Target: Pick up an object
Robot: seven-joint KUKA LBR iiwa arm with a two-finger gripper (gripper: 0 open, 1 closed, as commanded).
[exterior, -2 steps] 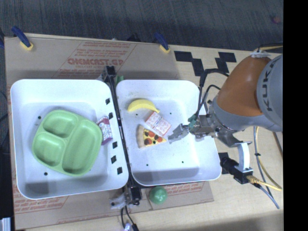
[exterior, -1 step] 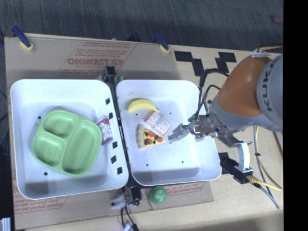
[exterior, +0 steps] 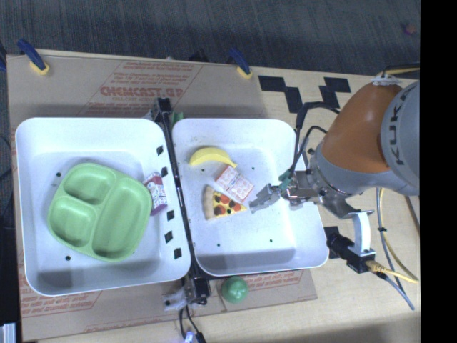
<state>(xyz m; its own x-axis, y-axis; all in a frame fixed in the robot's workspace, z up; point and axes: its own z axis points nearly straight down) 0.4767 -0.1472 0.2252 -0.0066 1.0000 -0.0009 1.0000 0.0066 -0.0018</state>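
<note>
while my arm point(exterior: 371, 145) reaches in over the right bin point(exterior: 285, 252), my tool point(exterior: 261, 199) sits low inside it, just right of the pizza slice point(exterior: 222, 204) and the red-and-white packet point(exterior: 234, 184); i cannot tell how far open it is, nor whether it has hold of anything. banana point(exterior: 211, 156) lies behind them. green divided plate point(exterior: 98, 210) in left bin point(exterior: 36, 263); green ball point(exterior: 233, 289) on the bench.

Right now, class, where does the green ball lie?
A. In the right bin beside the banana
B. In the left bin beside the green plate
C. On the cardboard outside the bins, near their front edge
C: the green ball sits on the cardboard, just outside the right bin.
</note>
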